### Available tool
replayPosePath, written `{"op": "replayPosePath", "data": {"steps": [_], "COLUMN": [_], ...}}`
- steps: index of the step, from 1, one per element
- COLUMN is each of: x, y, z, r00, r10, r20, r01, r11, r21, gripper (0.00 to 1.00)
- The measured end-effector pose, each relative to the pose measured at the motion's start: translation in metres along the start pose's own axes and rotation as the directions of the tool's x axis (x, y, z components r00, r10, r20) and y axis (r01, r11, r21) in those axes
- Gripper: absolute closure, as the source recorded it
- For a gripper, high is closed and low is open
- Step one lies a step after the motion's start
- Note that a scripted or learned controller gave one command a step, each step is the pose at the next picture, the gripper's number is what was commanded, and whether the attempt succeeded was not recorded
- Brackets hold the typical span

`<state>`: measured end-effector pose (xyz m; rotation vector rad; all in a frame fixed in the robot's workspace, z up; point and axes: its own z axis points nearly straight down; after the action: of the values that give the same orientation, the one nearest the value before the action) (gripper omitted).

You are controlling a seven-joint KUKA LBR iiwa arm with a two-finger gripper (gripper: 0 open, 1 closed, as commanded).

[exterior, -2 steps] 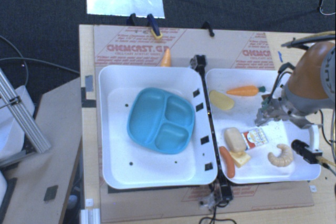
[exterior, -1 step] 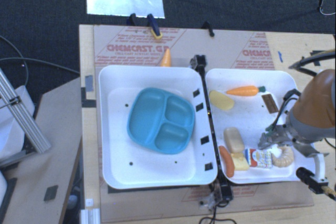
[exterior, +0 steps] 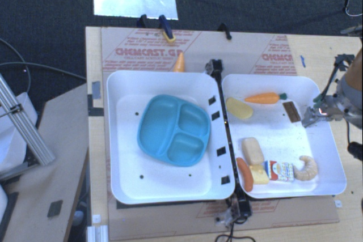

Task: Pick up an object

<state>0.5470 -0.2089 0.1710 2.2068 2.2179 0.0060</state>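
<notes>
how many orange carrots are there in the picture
2. One orange toy carrot lies at the back of the right white bin. A second orange carrot sits outside the bins, behind the left white bin, partly hidden by its rim.

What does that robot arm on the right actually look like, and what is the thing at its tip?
The arm is grey, with a hint of orange at the picture's edge. At its tip sits a small grey metal gripper with a tiny bright spot glinting on it. Thin dark cables run down to it from a little bracket above. I see no lettering on it.
</notes>
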Motion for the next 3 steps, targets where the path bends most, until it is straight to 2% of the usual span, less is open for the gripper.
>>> {"op": "replayPosePath", "data": {"steps": [1, 2, 3], "x": [0.002, 0.002, 0.09], "y": [-0.002, -0.001, -0.05], "z": [-0.005, -0.016, -0.042], "r00": [1.0, 1.0, 1.0], "r10": [-0.001, -0.003, -0.003], "r20": [-0.005, -0.004, -0.009], "r01": [0.001, 0.003, 0.004], "r11": [1.0, 1.0, 1.0], "r21": [0.007, 0.003, 0.012], "gripper": [1.0, 1.0, 1.0]}}
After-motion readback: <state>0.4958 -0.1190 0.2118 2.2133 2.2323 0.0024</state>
